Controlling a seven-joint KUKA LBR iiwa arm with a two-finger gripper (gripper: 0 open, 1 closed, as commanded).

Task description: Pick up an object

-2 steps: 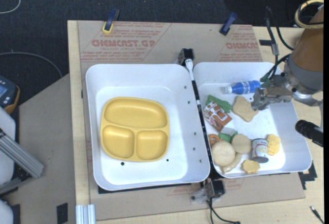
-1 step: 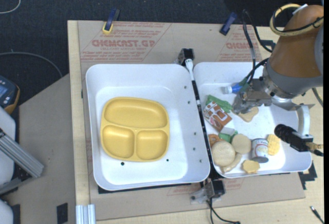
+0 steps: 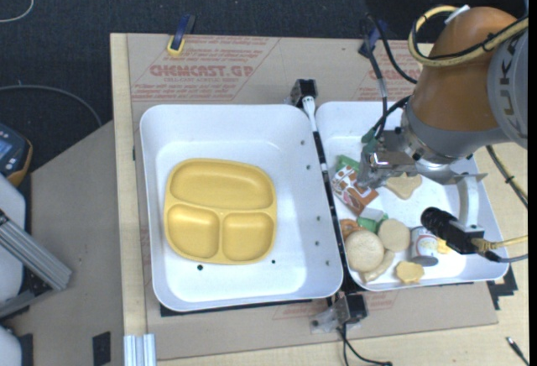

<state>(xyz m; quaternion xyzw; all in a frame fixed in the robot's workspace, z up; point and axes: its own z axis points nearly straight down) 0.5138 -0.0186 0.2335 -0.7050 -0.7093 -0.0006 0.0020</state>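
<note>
My gripper [image 3: 379,168] hangs low over the upper left part of the right bin [image 3: 470,270], under the orange-banded wrist. Right beside and below it lies a cluster of small items: a green piece [image 3: 346,163], a red-and-white packet [image 3: 343,181] and an orange piece [image 3: 362,199]. A tan flat piece [image 3: 405,185] lies just right of the gripper. Nearer the front are a round beige bun [image 3: 365,249], a smaller pale round [image 3: 393,234], a small can [image 3: 424,245] and a yellow bit [image 3: 409,272]. Whether the gripper touches anything is hidden by the wrist.
The left bin [image 3: 168,138] holds a yellow divided plate [image 3: 221,209]. A ridge where the two bins meet runs between them. The bench's cardboard top stretches behind the bins, with a clamp [image 3: 178,35] at its far edge.
</note>
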